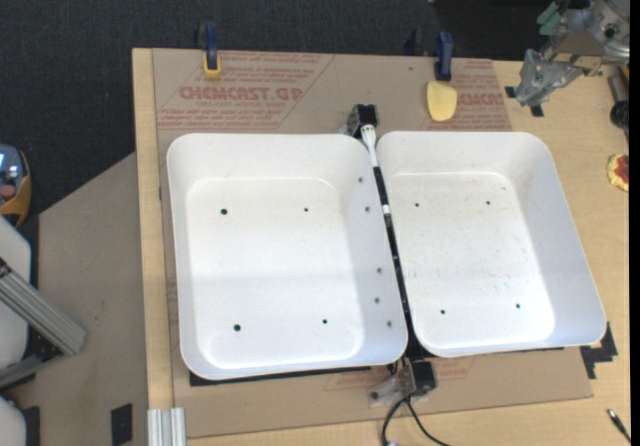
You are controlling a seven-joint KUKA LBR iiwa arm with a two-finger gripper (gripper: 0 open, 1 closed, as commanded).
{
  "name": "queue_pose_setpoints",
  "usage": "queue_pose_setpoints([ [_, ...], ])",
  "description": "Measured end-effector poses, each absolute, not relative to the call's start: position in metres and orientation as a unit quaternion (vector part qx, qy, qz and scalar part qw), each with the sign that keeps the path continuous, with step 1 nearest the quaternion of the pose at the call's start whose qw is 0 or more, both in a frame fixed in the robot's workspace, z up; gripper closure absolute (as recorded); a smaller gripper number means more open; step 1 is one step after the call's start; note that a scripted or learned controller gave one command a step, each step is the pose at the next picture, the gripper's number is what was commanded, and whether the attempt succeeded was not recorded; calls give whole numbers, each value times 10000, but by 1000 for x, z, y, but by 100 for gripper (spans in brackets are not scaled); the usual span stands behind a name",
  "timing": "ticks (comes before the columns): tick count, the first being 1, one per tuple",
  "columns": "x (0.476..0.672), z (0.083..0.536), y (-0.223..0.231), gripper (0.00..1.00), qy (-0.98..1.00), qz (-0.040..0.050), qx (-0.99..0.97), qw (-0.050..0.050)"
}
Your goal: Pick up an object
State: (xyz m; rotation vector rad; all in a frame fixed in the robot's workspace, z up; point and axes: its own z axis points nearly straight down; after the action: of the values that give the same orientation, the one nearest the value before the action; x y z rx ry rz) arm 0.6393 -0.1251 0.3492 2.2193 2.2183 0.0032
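Observation:
A small pale yellow object (441, 100) lies on the brown board behind the bins, just beyond the back left corner of the right bin (480, 149). My gripper (533, 86) hangs at the far right, outside the bins, above the board's back right corner and to the right of the yellow object. Nothing shows in its grasp. The left bin (190, 234) sits beside the right one, their rims touching along the middle.
Two blue clamps (208, 42) (443, 52) pin the board's back edge. A small red and yellow item (619, 171) lies at the right edge of the bench. A black strip and cable (378, 189) run between the bins. Wooden shelving stands at the top right.

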Motion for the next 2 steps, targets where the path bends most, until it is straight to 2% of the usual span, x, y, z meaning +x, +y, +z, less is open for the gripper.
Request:
queue_pose_setpoints([
  [1, 656, 328, 28, 100, 7120, 9, 7022, -22],
  [2, 667, 387, -61, 100, 7048, 19, 7094, 51],
])
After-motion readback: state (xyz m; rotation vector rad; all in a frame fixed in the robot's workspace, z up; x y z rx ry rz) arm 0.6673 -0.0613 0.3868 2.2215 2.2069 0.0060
